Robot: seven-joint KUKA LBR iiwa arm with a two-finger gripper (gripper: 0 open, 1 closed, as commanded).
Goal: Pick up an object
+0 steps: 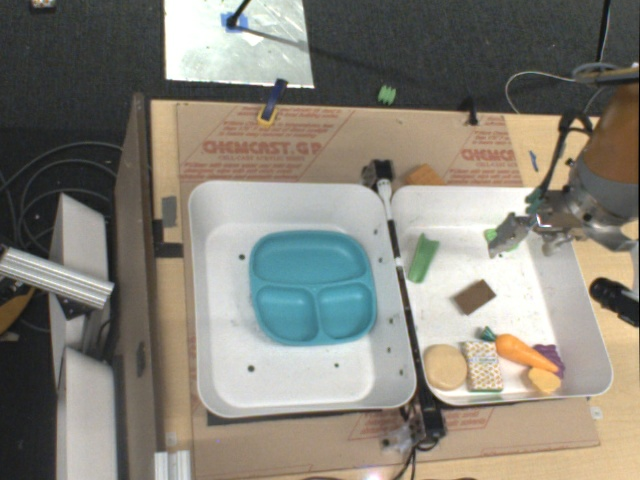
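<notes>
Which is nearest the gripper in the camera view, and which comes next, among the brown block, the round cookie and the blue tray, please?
From the gripper:
1. Brown block, right bin, just below-left of it.
2. Round cookie, right bin's near left corner.
3. Blue tray, in the left bin, farthest.

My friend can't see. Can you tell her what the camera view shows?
A robot gripper hovers over the right bin, which holds toy food: a carrot, a cookie and a green stick. The left bin holds a blue tray.

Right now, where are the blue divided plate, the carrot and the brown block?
Blue divided plate (pixel 312 260): camera view, its large upper compartment.
Carrot (pixel 525 351): camera view, middle of its orange body.
Brown block (pixel 475 296): camera view, centre of its top face.
</notes>
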